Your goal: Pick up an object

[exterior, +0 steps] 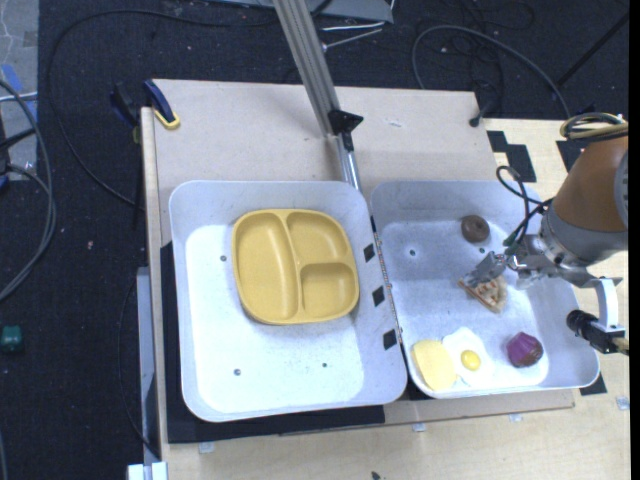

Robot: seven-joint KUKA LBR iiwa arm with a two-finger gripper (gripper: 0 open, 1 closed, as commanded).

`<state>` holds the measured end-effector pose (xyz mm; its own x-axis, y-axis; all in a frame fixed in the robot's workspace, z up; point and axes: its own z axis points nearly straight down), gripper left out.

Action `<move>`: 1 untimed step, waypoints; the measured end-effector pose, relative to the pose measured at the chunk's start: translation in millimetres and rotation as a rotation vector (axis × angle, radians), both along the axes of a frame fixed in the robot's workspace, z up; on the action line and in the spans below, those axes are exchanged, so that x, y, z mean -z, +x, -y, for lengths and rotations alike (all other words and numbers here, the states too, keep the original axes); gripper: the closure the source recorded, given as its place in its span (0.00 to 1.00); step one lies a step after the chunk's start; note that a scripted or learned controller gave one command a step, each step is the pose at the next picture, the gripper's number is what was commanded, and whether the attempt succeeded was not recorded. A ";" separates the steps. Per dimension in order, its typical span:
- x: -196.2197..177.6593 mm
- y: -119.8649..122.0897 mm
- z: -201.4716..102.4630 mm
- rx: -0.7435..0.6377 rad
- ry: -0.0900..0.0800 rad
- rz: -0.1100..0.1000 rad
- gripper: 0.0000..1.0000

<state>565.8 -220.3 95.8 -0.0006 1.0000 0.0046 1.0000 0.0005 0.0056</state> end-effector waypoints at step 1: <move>-15.4 3.3 0.9 -0.002 -0.006 0.012 1.00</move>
